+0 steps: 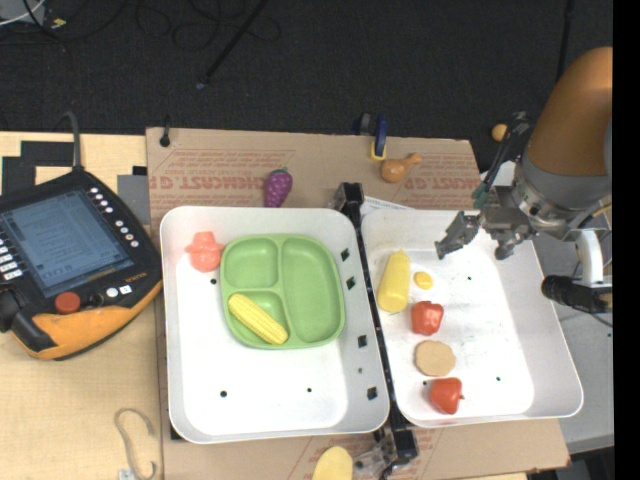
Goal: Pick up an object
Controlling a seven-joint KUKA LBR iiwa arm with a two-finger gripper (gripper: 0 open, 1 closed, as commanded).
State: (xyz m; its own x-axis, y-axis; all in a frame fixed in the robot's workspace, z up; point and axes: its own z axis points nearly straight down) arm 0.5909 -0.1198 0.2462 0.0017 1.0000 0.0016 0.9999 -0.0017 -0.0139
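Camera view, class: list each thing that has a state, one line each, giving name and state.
gripper: open, above the right bin, holding nothing
green tray: flat in the left bin, holding the corn
corn: lying in a tray compartment
pink toy: in the left bin, beside the tray
yellow bottle: lying in the right bin
tan disc: lying flat in the right bin
tablet pendant: screen lit

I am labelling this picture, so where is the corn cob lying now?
The corn cob lies in the green divided plate, in its front-left compartment, inside the left bin, with the pink toy behind it.
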